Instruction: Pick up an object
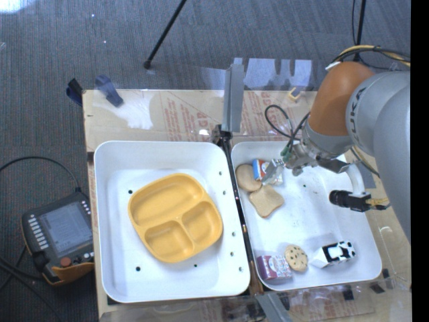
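- Camera view, and I'm placing everything off the toast slice point(266, 201), which lies flat in the far-left part of the right bin point(315, 223).
- The pincer point(280, 168) is just above and a touch right of the toast, low over the bin floor. Honestly can't tell whether it's open or closed from this angle, and I don't see anything clearly held in it.
- The grey arm point(375, 113) with its orange band comes in from above right of the toast.
- A blue-and-red packet point(260, 168) sits just above the toast, right beside the pincer on its left. Can't make out whether the two are touching.
- A round tan cracker point(247, 178) is up and left of the toast, right against it, with the packet overlapping its top edge.
- A chocolate-chip cookie point(295, 257) is well below the toast and a bit right, near the bin's front wall.
- A maroon carton point(275, 267) is straight below the toast, touching the cookie's left side.
- A little black-and-white cow-print carton point(339, 252) is down and well right of the toast, apart from the cookie.
- Left of the toast, across the divide, the left bin point(114, 180) holds a yellow three-section plate point(175, 217), lying flat.
- The bench point(167, 116) shows as a brown surface up and left of the toast, behind the bins.
- A teach pendant point(59, 232) lies on the floor far left of the toast, past the bench.
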`<state>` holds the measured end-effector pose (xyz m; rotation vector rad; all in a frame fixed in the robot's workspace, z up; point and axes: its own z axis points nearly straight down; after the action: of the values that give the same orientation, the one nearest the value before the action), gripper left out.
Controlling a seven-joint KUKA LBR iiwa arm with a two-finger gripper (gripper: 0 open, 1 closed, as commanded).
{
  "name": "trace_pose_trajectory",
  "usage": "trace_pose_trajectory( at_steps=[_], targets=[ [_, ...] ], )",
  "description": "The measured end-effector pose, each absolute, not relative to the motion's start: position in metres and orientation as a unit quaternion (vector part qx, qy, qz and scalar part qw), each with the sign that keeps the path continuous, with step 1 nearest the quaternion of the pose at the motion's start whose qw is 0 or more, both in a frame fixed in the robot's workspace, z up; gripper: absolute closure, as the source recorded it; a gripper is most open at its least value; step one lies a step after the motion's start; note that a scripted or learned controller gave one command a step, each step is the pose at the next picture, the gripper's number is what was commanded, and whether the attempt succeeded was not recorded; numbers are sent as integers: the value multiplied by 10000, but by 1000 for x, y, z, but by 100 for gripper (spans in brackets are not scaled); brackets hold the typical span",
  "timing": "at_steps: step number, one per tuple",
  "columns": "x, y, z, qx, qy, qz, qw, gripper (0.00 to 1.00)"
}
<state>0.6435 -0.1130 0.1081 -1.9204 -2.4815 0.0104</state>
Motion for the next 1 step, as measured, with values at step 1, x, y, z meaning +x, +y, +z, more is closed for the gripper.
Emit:
trace_pose_trajectory(
  at_steps=[1],
  targets=[
    [646,-92,93,-6346,-7729,-5,-23,0]
  ],
)
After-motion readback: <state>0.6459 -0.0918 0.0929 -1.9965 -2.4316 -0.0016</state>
